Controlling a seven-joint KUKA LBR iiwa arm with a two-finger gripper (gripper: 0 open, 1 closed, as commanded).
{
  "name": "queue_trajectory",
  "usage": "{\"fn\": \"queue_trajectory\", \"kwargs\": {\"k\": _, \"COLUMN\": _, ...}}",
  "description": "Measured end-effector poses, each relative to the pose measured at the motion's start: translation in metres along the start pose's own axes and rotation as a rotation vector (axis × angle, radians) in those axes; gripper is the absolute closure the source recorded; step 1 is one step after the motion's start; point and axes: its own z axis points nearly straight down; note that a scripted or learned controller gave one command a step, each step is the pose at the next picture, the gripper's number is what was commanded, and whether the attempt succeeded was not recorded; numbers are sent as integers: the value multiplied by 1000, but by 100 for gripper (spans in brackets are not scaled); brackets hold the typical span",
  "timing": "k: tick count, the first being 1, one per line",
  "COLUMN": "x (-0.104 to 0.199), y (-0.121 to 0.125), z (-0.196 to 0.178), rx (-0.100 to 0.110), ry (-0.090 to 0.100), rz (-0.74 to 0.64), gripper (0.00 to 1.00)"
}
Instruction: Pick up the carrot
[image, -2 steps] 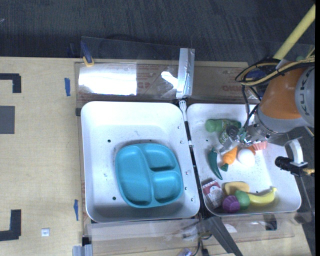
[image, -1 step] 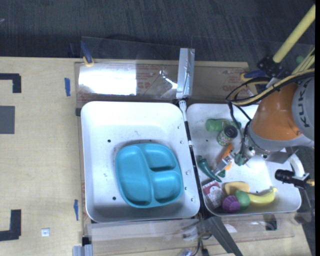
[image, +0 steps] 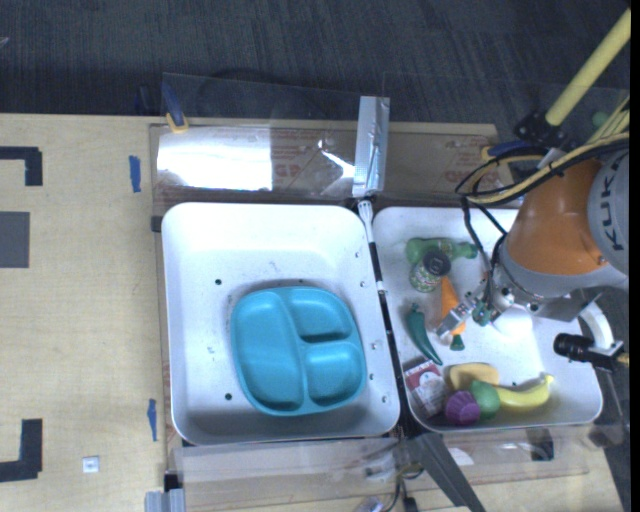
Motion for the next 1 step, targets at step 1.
{"fn": "queue_trajectory", "kwargs": {"k": 1, "x": -34, "y": 4, "z": -57, "rx": 8, "ry": 3, "rz": 300, "gripper": 100}}
